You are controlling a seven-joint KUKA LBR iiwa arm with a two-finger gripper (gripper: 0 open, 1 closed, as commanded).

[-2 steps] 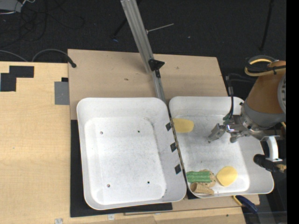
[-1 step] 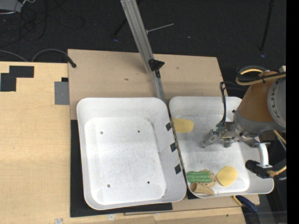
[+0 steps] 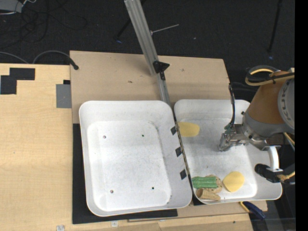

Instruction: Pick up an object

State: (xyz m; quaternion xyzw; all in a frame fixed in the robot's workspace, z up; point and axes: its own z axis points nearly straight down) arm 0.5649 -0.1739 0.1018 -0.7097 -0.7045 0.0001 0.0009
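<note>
At the near edge of the right bin (image 3: 260, 192) lies a small cluster: a green object (image 3: 205, 181) with a tan, crumpled piece (image 3: 210, 193) touching its near side, and just to their right a round yellow object (image 3: 234, 181). Any of these could be the thing to pick up, as could a second yellow object (image 3: 189, 129) resting well apart from them, near the bin's far left corner against the dividing wall. The gripper (image 3: 226, 144) hangs over the middle of this bin, between the two yellow pieces and touching neither; nothing shows between its fingers, and whether they are apart or together cannot be told from this angle. The grey arm (image 3: 269, 112) with its orange band reaches in from the right. The left bin (image 3: 126, 109) sits beside the right one, their walls meeting. Both rest on the tabletop (image 3: 115, 76), where a slanted metal rail (image 3: 144, 37) rises behind them.
</note>
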